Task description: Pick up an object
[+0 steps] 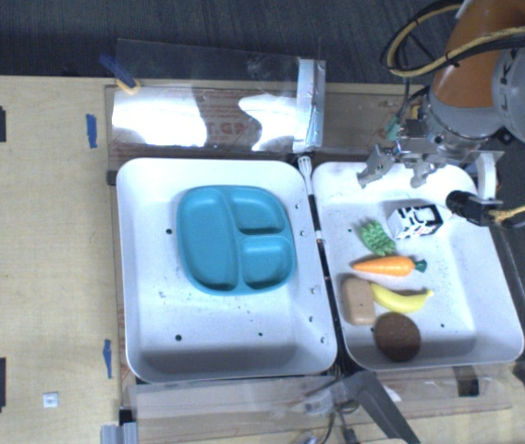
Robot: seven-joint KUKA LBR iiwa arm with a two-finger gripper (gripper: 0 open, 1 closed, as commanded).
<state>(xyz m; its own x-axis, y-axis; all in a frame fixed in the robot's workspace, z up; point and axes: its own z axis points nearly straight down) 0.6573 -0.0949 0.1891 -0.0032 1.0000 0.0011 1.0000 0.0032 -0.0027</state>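
The grey arm with its orange band [484,26] reaches in from the right, and its two-finger gripper [403,166] hangs over the far edge of the right-hand shallow white bin [494,331]. Whether it is parted or closed cannot be told from this angle; nothing is seen caught in it.

The things to pick from lie together in the middle and near half of that bin. A small black-and-white patterned block [417,220] sits nearest the gripper, just below and to its right. Beside it lies a knobbly green vegetable piece [376,238], and below that an orange toy carrot with a green stub end [384,266], lying crosswise. A yellow toy banana [401,297] curves just under the carrot, a tan rounded bread-like piece [358,301] stands at its left, and a dark brown round ball [397,336] rests nearest the front wall — all close-packed, some touching.

The left-hand white bin [152,340] holds a blue plastic divided tray [237,239], three compartments, set flat near its centre.
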